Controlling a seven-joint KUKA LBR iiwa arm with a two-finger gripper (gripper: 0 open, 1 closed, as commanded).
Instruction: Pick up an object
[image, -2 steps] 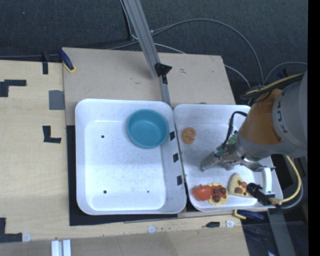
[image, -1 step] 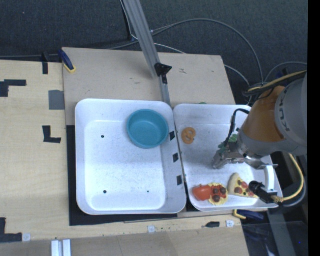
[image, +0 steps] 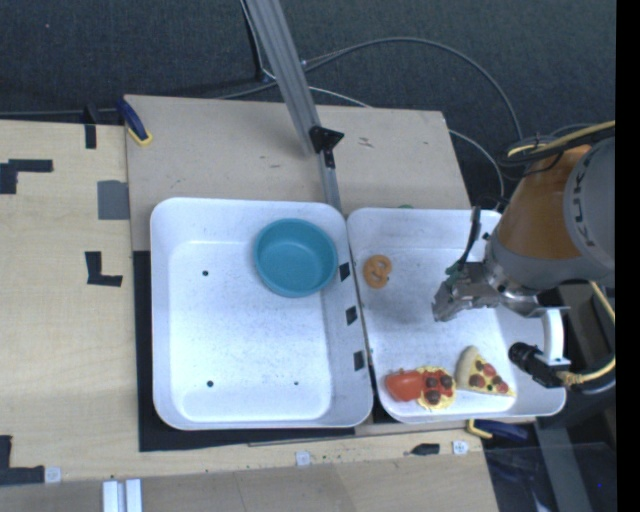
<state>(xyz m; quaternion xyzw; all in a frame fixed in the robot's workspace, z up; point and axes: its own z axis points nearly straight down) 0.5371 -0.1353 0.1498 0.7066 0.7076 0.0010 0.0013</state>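
My gripper (image: 447, 304) hangs over the right bin (image: 420, 240), near its middle right, with nothing visible between its fingers. A small orange pretzel (image: 377, 271) lies at the bin's left side, well left of the gripper. Along the bin's front edge lie a red toy (image: 403, 384), a round pizza-like piece (image: 436, 388) and a pizza slice (image: 484, 374), all below the gripper. A blue bowl (image: 295, 257) sits upright in the back right corner of the left bin (image: 200, 330).
A grey metal pole (image: 295, 90) slants down from the top to the seam between the bins. Cables loop behind the right bin. The arm's body (image: 555, 225) covers the right bin's right edge.
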